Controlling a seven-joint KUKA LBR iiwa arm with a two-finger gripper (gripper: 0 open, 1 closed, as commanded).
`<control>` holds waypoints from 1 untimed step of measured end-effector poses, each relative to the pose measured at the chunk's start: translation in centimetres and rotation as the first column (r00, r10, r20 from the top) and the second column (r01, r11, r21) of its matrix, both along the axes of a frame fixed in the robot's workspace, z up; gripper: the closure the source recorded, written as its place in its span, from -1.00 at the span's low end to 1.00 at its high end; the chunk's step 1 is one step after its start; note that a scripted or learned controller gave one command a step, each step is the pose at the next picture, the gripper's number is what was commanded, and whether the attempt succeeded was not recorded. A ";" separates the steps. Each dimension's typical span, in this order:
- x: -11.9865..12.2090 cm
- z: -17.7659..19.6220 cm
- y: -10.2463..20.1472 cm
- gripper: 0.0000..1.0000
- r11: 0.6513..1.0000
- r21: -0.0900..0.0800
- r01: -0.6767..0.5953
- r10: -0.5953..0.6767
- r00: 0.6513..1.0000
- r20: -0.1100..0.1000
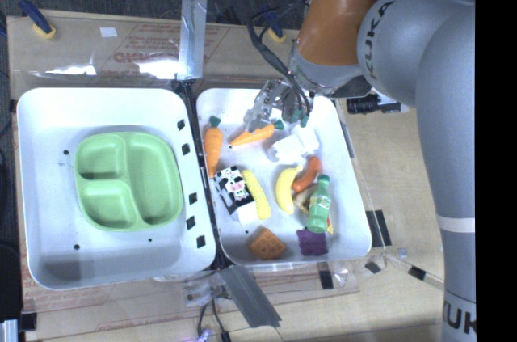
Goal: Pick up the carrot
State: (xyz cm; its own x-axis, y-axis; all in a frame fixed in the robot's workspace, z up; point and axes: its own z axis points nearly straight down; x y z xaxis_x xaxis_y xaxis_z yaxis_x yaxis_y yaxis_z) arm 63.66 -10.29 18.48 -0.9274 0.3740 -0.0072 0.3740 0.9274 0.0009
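Pincer, grip state unclear, hovers over a carrot beside white block.

Reads "KUKA" in dark letters on the grey arm near the orange band; partly again at lower right, cut off

The right bin is crowded: a carrot hugs its 9 o'clock wall, bananas and a bottle block 3 o'clock.
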 end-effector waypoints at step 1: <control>-2.6 0.8 7.6 1.00 1.000 0.003 0.030 -0.030 1.000 -0.007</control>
